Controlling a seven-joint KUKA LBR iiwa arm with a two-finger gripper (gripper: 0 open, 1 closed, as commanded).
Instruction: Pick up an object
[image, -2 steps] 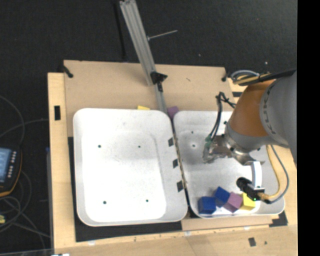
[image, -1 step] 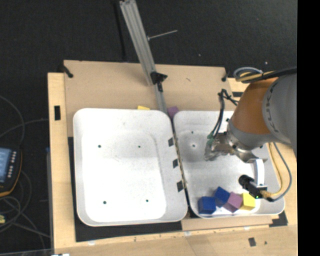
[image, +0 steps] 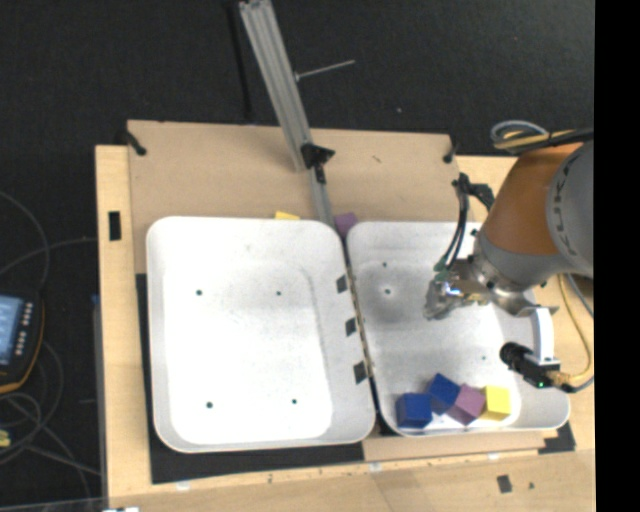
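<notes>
Two shallow white bins sit side by side on the tan bench, both smooth plastic with rounded corners and a faint grey scuffing across their floors. The left bin carries a few small dark dots on its floor. Over in the right bin, four little blocks huddle at the near edge: a dark blue cube nearest the divider, a second blue cube just behind it and tilted onto a corner, a purple cube touching that one, and a yellow cube at the right end of the row. They look matte and soft-edged, like foam.

Now the arm, grey with its glossy orange band, reaches in from the right, and the metallic gripper hangs over the middle of the right bin, well apart from the cubes. Whether its tips are spread or closed, I cannot tell from this angle, and nothing shows in its grasp.

Open floor lies around the gripper on the left and toward the far wall. Two more small blocks, a yellow block and a purple block, peek out behind the bins' far rims beside the slanted metal rail.
</notes>
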